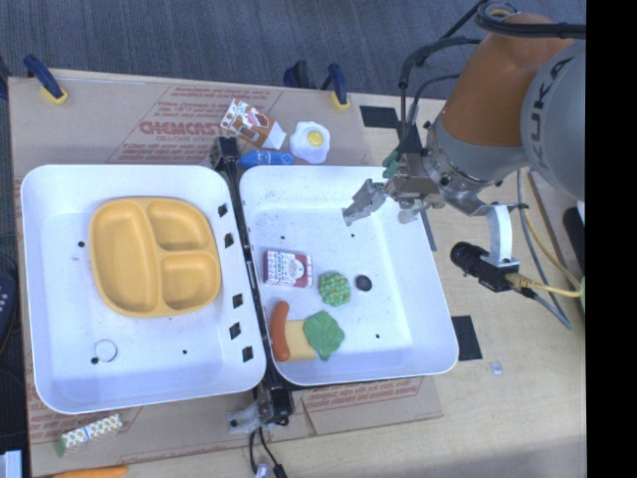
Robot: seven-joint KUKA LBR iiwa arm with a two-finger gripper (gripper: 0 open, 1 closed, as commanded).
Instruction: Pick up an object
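- The gripper (pixel 376 203) hangs over the upper right part of the right bin (pixel 423 297), reaching in from the right on the grey arm (pixel 518 98) with its orange band.
- Its two fingers stand apart, with nothing between them; the hand is open and bare.
- Below the gripper and to its left, on the bin floor, lies a small red-and-white packet (pixel 287 268).
- Just right of the packet, almost straight below the gripper, sits a green bumpy ball (pixel 334 288), with a small dark round thing (pixel 363 284) just beside it.
- Farther below, near the bin's lower edge, a toy hot dog (pixel 282 331) lies lengthwise, touching a leafy green piece (pixel 323 334) on its right.
- Well to the gripper's left, the left bin (pixel 50 366) bears a yellow divided tray (pixel 154 255).
- Above and left of the gripper, outside the bins on the cardboard (pixel 179 118), lie a toy fried egg (pixel 312 140), a blue object (pixel 265 157) and a brown-and-white packet (pixel 244 120).
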